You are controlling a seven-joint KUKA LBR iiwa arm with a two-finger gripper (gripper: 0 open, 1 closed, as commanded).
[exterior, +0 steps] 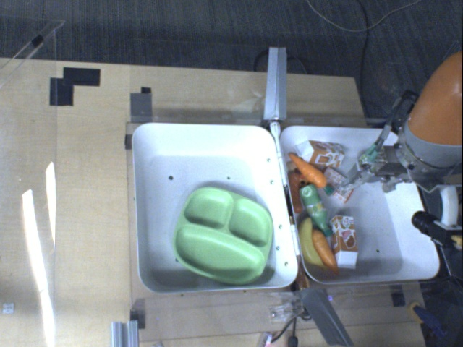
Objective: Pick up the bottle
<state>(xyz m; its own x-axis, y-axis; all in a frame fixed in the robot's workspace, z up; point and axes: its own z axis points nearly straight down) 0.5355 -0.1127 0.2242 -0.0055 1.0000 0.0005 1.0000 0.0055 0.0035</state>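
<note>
Task not yet accomplished. Green bottle lying unlifted in right bin, against left wall, between two carrots. Gripper poised just beside, to bottle's upper right; opening not discernible; nothing seen held. Grasp and lift outstanding.

The grey arm with its orange band reaches in from the right, its claw held low.
</note>
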